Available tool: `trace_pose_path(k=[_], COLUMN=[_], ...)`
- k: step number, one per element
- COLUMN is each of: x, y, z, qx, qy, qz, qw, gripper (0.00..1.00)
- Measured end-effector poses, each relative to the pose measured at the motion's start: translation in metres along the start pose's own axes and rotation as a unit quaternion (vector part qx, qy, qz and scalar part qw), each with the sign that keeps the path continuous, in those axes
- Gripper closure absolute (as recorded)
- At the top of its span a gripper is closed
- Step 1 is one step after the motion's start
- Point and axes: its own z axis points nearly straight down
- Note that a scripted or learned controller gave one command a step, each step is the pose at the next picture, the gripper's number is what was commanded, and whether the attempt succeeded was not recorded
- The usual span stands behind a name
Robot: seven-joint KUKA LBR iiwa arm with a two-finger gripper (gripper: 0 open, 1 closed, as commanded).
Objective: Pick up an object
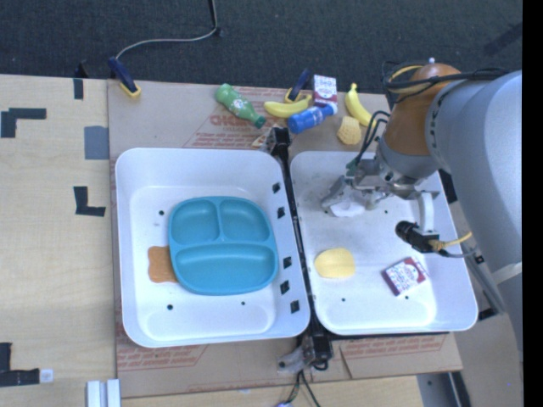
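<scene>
Approach step was in hand: my tool sat low in the right bin, upper centre-right of frame. Whether it gripped anything, I could not tell. Yellow object lay near, below; next move called for confirming a grasp.

Little can be read. The cardboard sheet under the two white bins carries red printing: one block shows just behind the left bin, and more strips run along its front edge, but the letters are too small to make out. A small red and white packet in the right bin and a little carton behind that bin bear labels, also illegible.
</scene>
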Motion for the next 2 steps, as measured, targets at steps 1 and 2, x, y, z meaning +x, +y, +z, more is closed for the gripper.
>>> trace_pose_path(k=[1,2], x=[0.000,-0.055], y=[0.000,-0.038], z=[-0.010,-0.080], qx=[0.001,0.002], qy=[0.000,0.000], qz=[-0.001,0.001], qw=[1.0000,1.0000], gripper=[1.00,1.00])
